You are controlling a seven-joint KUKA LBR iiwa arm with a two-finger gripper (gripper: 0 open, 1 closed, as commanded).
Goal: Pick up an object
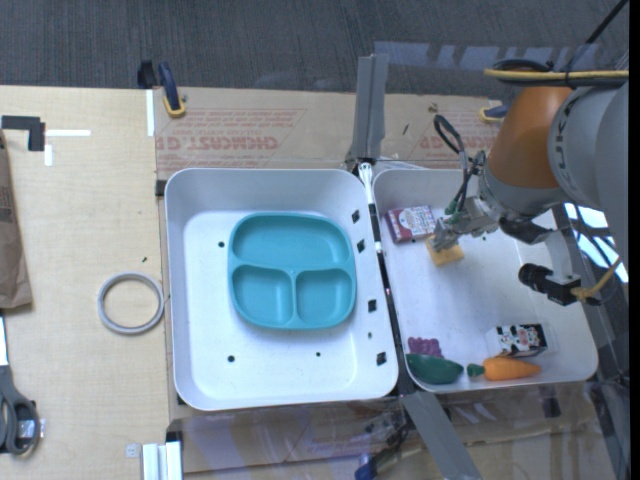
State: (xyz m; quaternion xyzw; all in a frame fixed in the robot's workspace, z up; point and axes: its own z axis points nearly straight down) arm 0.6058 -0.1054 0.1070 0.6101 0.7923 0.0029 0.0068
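Note:
In the right bin, a small yellow block lies near the back left. My gripper hangs directly over it, its tip right at the block's top edge. Whether it touches the block cannot be made out. A maroon packet lies just left of the gripper. Along the bin's front lie purple grapes, a green piece, an orange carrot and a small black-and-white box.
The left bin holds a teal divided plate. A grey divider post rises between the bins at the back. On the wooden bench to the left lie a tape ring and scissors. The arm's black cables hang over the right bin's right side.

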